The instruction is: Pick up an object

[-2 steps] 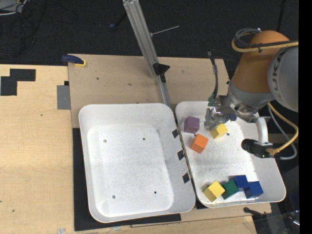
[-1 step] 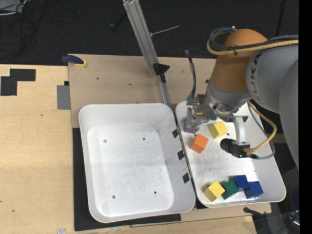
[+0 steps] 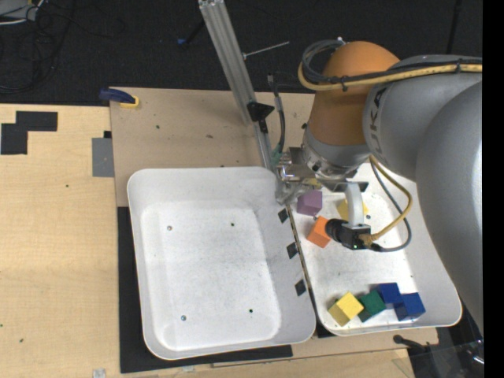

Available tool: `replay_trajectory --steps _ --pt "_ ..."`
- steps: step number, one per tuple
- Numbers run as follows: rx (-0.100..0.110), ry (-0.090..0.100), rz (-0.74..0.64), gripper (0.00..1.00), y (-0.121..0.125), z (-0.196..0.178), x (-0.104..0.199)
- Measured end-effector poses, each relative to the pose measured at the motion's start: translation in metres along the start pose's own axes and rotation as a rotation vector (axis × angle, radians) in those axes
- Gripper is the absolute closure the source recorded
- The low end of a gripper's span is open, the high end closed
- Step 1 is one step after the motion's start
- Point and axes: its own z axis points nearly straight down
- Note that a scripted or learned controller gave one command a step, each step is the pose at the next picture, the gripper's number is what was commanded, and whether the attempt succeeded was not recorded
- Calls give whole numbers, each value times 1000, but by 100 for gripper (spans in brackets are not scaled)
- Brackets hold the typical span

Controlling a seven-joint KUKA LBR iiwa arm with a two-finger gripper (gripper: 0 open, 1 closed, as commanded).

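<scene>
Sitting in the right bin (image 3: 441,309): purple block (image 3: 309,202), orange block (image 3: 318,232), yellow block (image 3: 345,309), green block (image 3: 372,303), blue blocks (image 3: 399,300). Hiding the gripper (image 3: 309,181) beneath the wrist; grip impossible to tell.

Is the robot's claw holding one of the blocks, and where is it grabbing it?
Cannot be told. The claw sits just above the purple block, but the wrist hides whether it grips it.

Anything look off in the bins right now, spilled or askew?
Nothing stands out. The purple block, orange block and the yellow, green and blue blocks all lie inside the right bin.
</scene>
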Motion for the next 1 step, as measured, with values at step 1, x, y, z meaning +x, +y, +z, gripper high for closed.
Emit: replay_trajectory --steps 1 --pt "-1 0 0 100 23 -3 49"
